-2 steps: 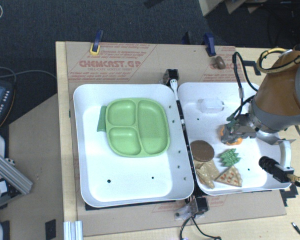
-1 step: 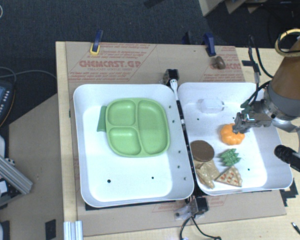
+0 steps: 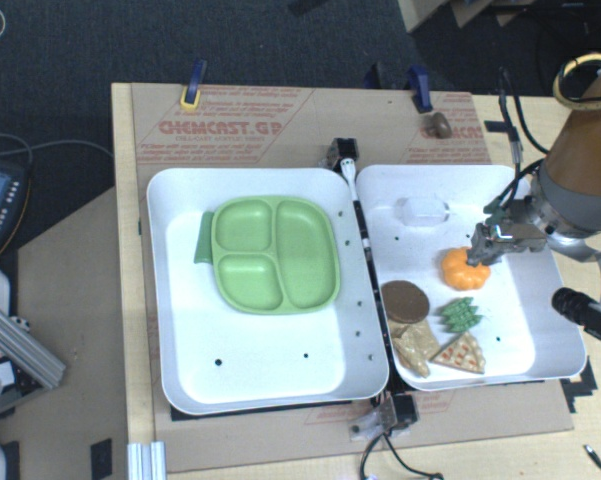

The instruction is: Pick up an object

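gripper (image 3: pixel 483 245) sits at the right of the frame, over the right bin (image 3: pixel 520 193), its tip touching the upper edge of the orange object (image 3: pixel 464 272); the finger gap cannot be read from this view. count: two white bins, one green divided plate (image 3: pixel 276 254) in the left bin (image 3: pixel 180 338), one orange object, one brown disc (image 3: pixel 404 300), one green piece (image 3: pixel 460 315), one triangular wedge (image 3: pixel 459 353), one tan piece (image 3: pixel 416 346). orange object lies mid-right bin; roundish, slightly wider left to right.
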You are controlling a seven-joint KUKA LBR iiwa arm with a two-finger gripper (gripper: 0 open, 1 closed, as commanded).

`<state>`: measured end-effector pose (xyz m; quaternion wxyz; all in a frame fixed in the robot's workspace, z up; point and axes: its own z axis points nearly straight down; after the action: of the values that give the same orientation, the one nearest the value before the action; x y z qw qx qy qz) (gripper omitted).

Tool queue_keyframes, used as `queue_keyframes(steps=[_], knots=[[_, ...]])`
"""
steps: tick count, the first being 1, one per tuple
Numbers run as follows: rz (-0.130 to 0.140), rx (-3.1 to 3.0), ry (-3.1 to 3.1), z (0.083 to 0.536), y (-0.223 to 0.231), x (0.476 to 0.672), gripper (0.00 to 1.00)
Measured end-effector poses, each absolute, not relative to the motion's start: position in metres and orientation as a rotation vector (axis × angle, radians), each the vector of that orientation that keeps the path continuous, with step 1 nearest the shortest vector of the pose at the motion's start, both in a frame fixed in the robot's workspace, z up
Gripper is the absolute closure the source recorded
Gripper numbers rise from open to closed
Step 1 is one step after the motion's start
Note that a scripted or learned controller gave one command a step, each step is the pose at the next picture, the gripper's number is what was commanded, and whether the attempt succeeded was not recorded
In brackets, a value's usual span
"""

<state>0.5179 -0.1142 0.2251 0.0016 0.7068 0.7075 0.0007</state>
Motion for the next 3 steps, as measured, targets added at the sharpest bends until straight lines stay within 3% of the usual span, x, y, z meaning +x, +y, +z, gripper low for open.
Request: queue_keyframes(steps=[1,2,3], knots=[[0.004,2.214,2.223,0.235,-0.085,0.545,1.00],[-0.003,2.225,2.223,0.214,-0.091,0.546,1.00],[0.004,2.217,2.221,0.234,-0.081,0.546,1.00]])
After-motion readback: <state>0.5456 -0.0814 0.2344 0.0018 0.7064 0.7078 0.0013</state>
